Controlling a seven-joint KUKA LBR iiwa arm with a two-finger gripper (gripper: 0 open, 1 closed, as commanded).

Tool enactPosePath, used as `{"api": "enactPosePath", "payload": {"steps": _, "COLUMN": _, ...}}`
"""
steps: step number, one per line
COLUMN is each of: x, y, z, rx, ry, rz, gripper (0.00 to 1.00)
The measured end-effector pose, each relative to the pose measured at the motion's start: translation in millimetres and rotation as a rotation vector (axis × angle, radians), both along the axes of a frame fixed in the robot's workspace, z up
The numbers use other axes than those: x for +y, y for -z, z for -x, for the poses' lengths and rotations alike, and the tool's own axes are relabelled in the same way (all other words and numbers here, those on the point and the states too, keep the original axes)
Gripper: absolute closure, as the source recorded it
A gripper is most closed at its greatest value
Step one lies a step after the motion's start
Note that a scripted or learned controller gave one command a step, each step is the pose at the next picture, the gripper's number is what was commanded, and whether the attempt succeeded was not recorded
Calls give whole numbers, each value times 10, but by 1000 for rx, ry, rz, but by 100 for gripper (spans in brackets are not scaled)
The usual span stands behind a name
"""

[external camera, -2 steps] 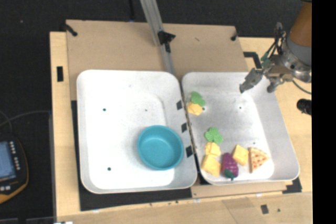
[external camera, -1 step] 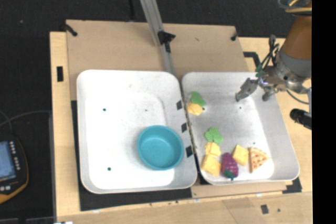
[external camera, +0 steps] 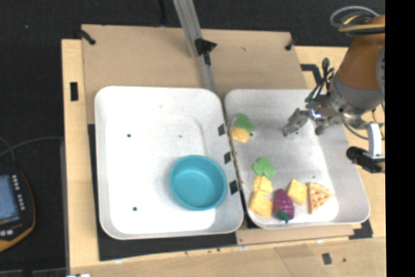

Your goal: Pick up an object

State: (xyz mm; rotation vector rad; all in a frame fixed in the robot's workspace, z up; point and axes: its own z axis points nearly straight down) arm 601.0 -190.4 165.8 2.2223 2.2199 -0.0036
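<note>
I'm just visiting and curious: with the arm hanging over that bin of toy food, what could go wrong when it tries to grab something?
The gripper hovers over a bare part of the right bin, apart from every toy, so closing here would likely catch nothing. The cheese pieces, purple grapes and pizza slice crowd together near the front rim; reaching there might nudge neighbours or pinch two at once.

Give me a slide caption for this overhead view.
Robot hand over right bin of toy food; blue bowl in left bin.
</note>
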Motion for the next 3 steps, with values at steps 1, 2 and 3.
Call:
{"api": "enactPosePath", "payload": {"steps": 1, "x": -7, "y": -124, "z": -17, "rx": -7, "ry": 2, "rz": 0, "gripper": 100}}
{"api": "enactPosePath", "payload": {"steps": 2, "x": -3, "y": -768, "z": -69, "rx": -10, "ry": -4, "rz": 1, "gripper": 100}}
{"api": "enactPosePath", "payload": {"steps": 3, "x": -11, "y": -848, "z": -76, "rx": -4, "ry": -5, "rz": -1, "gripper": 100}}
